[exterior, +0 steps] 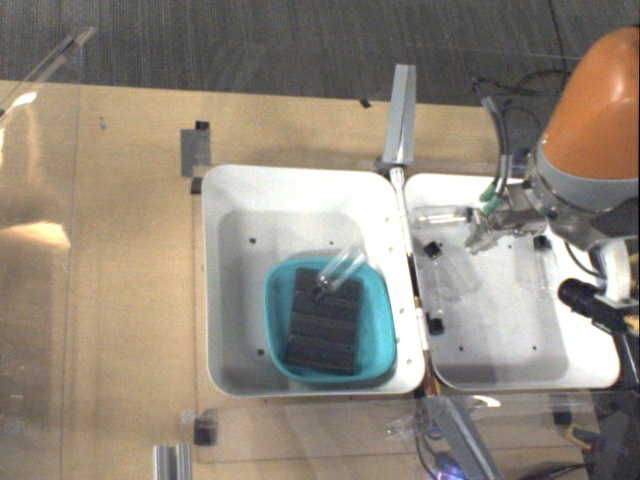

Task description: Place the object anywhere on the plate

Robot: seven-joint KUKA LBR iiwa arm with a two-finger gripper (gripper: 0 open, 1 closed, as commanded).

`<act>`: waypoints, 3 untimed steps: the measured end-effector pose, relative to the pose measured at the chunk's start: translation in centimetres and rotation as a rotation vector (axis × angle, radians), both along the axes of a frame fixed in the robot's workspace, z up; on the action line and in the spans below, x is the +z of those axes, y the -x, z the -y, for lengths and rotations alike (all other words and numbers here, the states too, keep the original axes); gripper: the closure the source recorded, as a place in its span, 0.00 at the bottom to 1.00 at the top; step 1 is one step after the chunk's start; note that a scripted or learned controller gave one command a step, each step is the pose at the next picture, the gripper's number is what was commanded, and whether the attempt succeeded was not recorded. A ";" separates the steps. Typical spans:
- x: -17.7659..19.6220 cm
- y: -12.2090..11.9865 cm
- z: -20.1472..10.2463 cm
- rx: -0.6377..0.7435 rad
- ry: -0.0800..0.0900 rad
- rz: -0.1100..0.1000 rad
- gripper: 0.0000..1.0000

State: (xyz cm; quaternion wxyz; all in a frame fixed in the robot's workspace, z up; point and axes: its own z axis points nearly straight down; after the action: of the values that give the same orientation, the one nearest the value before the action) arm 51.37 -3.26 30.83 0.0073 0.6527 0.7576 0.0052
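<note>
No writing or brand mark can be read on anything here.

The arm [600, 118] comes in from the right, its big orange band bulging over the far right corner of the right bin [520, 368]. Below the band the grey wrist leans down toward the far part of that bin, with cables [505, 108] looping behind it. The tool [490, 226] hangs low over the bin's far left area, a bit of green showing at its side. I cannot tell how its grasping end stands, since it is small and blurred against the white floor.

The left bin [225, 268] holds a teal plate [378, 313], squarish with rounded corners, sitting toward the near right of the bin. On the plate lies a dark grey ribbed block [322, 330], set lengthwise and a little tilted. A clear plastic tube [342, 266] rests across the plate's far edge, one end on top of the block and the other poking out past the rim toward the far right.

In the right bin there are faint clear objects [455, 280] lying on the white floor, just beside the tool and hard to make out. Small black bits [432, 250] sit near the shared wall between the bins.

Both bins rest on a pale wooden bench [110, 318], with a grey metal bar [400, 118] standing at the far end of the gap between them.
</note>
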 end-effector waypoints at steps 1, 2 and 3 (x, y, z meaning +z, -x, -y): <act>9.6 2.2 -4.9 -0.002 -0.002 -0.005 1.00; -5.5 2.6 -9.3 -0.029 -0.002 -0.015 1.00; -5.5 2.6 -9.3 -0.030 -0.003 -0.015 0.00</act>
State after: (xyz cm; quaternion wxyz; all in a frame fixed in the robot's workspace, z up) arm 48.80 5.99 25.31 0.0010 0.6639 0.7478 0.0013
